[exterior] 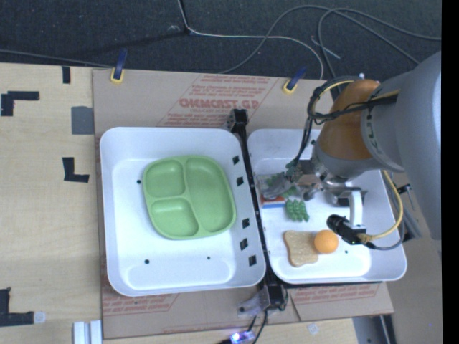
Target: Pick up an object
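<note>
From the overhead camera I see the arm (358, 131) reaching in over the right bin (380, 271), its wrist low above the clutter at the bin's left side. The tool (297, 181) sits among a grey-green jumble there, and I cannot tell whether it is released or clenched; the wrist hides it. Candidate things lie close by: a green piece (296, 209) just below the tool, a toast slice (298, 247) nearer the front, and an orange ball (326, 242) touching the toast's right edge. I judge this to be the reach-down step, with nothing clearly lifted. Next I would want the tool centred on one piece, probably the green one, then closed and raised straight up. The left bin (115, 213) holds a green tray (189, 196) with three compartments. Both bins rest on cardboard (201, 95) clipped at the back over a pale wood bench (36, 213); dark carpet (86, 13) with loose cables (287, 27) lies beyond.
</note>
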Robot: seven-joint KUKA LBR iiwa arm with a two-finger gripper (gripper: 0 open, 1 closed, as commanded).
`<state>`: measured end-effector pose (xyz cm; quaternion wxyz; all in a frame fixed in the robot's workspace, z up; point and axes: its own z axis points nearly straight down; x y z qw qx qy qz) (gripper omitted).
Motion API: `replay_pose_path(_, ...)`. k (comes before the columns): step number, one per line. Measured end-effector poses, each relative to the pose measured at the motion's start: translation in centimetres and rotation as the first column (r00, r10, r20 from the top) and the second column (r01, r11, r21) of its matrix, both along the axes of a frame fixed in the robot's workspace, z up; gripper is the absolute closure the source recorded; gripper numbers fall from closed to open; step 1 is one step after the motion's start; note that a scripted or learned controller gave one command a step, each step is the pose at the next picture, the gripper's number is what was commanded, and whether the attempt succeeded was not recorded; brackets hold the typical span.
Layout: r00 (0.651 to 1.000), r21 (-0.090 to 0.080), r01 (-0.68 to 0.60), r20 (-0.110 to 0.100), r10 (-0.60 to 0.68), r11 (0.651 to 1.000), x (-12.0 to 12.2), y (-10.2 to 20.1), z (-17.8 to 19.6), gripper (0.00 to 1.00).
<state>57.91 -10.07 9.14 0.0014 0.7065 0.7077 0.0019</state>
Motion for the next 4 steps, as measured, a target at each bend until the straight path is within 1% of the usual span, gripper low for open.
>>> replay_pose_path(1,1.0,0.005,-0.002,0.001,0.002,1.0,0.1,0.2,1.2,1.0)
replay_pose_path(2,1.0,-0.001,0.001,-0.002,-0.001,1.0,0.3,-0.3,5.6,1.0)
replay_pose_path(3,1.0,-0.002,0.0,-0.001,0.0,1.0,1.2,-0.3,10.1,1.0)
replay_pose_path(4,1.0,-0.001,0.001,-0.003,-0.001,1.0,1.2,-0.3,12.7,1.0)
